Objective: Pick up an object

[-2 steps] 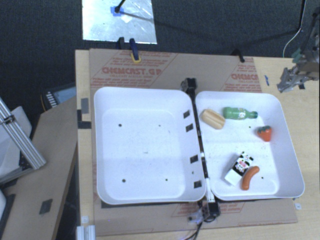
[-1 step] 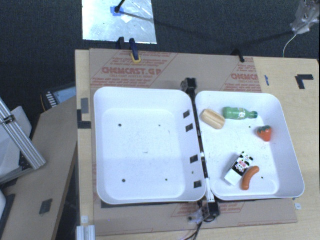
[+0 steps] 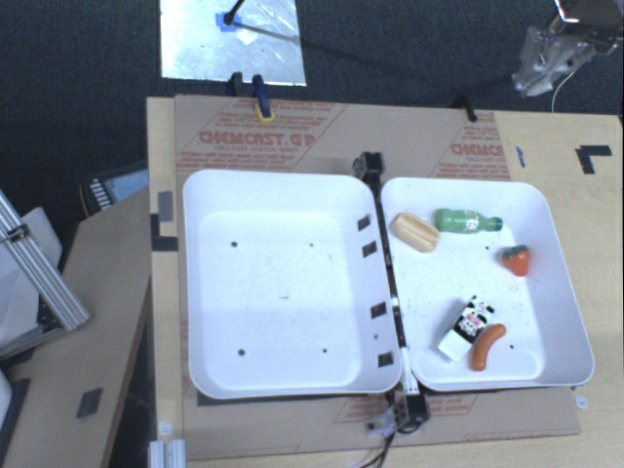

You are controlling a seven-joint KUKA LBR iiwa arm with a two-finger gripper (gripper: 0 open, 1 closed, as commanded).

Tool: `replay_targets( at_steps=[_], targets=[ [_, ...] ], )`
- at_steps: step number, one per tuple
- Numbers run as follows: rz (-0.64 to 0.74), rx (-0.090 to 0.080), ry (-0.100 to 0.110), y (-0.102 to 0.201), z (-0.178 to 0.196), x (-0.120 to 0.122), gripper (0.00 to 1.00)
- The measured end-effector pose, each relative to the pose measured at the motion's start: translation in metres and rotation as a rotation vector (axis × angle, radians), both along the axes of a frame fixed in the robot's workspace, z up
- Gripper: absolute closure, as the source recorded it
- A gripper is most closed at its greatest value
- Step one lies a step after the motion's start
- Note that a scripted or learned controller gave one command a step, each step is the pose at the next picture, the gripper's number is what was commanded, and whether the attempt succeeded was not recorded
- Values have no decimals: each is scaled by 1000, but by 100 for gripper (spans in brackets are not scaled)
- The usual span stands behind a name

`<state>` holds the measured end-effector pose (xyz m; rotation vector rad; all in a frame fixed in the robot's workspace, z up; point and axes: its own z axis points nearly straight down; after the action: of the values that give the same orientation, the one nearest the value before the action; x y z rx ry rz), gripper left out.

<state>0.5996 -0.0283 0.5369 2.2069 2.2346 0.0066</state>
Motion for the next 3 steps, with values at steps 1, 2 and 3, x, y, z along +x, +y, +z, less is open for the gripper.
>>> replay_targets(
  at_steps=[1,2,3],
  targets=[
    [-9,-3,0,-6,-1,2,0],
    [-9,-3,0,-6,-1,2,0],
    [-9,-3,0,-6,-1,2,0]
  ],
)
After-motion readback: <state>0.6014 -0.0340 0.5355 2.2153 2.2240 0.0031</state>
